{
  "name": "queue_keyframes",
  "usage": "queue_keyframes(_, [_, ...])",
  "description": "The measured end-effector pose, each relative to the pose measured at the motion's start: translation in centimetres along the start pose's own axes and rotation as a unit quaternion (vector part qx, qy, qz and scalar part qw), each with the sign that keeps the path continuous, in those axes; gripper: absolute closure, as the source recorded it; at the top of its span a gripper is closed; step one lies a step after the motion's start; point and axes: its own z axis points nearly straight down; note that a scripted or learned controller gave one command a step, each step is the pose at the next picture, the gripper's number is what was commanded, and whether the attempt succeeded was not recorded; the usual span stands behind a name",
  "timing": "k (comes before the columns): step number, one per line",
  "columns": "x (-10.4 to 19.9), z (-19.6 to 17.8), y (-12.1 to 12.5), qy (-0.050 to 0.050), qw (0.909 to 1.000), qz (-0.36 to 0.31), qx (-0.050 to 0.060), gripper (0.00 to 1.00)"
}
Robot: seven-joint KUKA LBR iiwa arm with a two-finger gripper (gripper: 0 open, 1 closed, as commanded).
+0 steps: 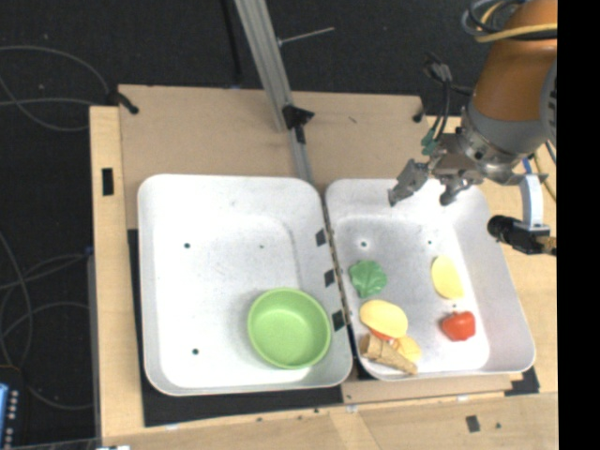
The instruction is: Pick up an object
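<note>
Camera view is showing, nearest, a green bowl [289, 327] sitting in the left bin [187, 214], and in the right bin [394, 214] a yellow piece [384, 318], a red piece [458, 325], a pale yellow piece [447, 277] and a green piece [367, 275]. Farther back, the gripper [429, 186] is hanging over that bin's far edge, fingers spread, gripping nothing. The pieces are lying close together, so a descent is risking a glancing, slipping grasp.

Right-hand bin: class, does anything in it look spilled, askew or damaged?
Nothing stands out. The green piece, two yellow pieces, red piece and tan bits all lie loose inside the right bin.
</note>
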Motion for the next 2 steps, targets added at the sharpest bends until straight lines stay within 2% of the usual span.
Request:
queue_keyframes(1, [0.0,0.0,0.0,0.000,1.0000,0.000,0.000,0.00])
queue_keyframes(2, [-0.7,6.0,0.4,-0.002,1.0000,0.003,0.003,0.00])
